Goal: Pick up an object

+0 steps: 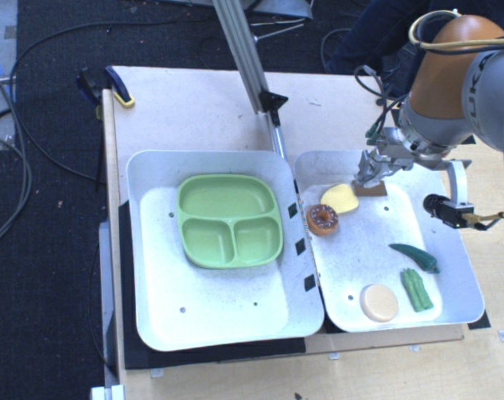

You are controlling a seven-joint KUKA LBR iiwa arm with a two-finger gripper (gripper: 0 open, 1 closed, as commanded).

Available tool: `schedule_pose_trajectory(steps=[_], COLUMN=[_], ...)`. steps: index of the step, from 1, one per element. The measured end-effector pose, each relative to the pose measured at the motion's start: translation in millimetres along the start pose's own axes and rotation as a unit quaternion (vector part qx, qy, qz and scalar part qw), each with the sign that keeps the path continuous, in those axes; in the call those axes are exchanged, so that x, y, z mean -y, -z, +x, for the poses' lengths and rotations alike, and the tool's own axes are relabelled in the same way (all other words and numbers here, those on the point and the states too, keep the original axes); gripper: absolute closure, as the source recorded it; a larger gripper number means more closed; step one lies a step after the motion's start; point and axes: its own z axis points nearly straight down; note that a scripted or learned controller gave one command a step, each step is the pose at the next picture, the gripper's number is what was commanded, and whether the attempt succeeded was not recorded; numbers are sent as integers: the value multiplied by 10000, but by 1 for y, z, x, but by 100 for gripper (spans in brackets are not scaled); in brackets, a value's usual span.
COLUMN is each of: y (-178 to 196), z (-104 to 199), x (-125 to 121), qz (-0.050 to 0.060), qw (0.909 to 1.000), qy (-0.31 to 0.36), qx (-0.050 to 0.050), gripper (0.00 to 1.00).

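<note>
Pick not done yet: gripper (pixel 371 176) low in the right bin (pixel 451 248), nothing lifted.
Can't tell the grip state. It sits just beside the yellow piece (pixel 340 197) and over a brown item (pixel 371 189); donut (pixel 322 218), green pepper (pixel 416 256), beans (pixel 416 290), cream disc (pixel 378 302) lie untouched.

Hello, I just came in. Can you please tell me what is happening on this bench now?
A grey arm with an orange band reaches in from the right and has its tool low over the right bin, beside a yellow piece and a brown item. A donut, a round beige piece and two green vegetables lie untouched in that bin. The left bin holds a green divided plate. Nothing is lifted yet.
</note>
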Motion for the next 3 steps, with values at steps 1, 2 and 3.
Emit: schedule_pose_trajectory(steps=[1,2,3], y=[15,29,39], z=[59,114,170], x=[-1,0,-2], qz=[-10,-12,-9], qw=[10000,10000,10000], qy=[12,10,11], qx=[-6,-6,-5], gripper=[100,100,100])
